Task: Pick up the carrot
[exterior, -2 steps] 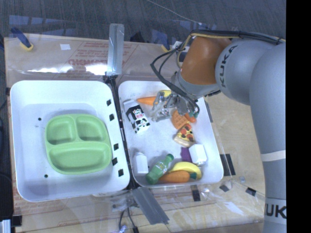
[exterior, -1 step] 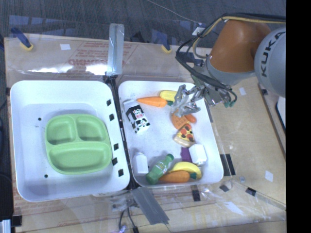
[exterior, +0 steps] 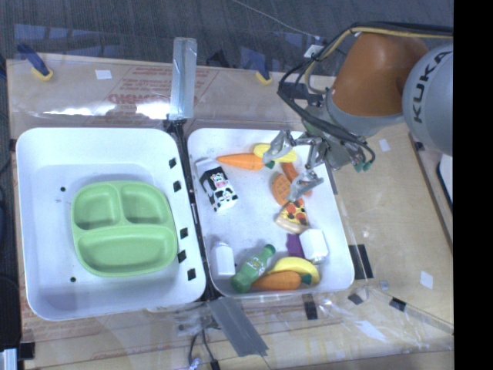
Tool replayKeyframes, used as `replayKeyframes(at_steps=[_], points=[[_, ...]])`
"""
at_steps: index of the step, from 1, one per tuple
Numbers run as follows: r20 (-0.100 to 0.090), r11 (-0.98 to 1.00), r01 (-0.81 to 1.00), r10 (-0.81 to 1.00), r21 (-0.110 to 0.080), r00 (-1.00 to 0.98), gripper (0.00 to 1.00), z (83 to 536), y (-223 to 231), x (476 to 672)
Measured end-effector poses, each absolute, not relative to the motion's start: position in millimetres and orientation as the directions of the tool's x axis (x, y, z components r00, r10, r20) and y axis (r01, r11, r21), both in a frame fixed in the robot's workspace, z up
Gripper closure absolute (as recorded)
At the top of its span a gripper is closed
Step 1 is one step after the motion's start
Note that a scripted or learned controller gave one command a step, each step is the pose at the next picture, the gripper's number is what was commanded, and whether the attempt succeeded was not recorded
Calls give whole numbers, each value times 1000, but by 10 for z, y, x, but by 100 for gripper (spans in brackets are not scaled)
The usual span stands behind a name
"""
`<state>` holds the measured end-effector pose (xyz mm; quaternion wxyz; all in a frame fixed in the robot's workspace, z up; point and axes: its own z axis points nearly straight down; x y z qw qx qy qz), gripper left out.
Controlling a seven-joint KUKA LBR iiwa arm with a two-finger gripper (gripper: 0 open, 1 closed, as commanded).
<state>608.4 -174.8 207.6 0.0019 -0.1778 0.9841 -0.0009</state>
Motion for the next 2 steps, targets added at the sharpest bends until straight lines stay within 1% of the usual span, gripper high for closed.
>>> replayKeyframes(at_steps=[1, 2], points=[[6, 971, -237, -237, 5, -971, 0, 1115, -1846, 6425], [0, 996, -85, -85, 2, -996, 0, 928, -1337, 6533]])
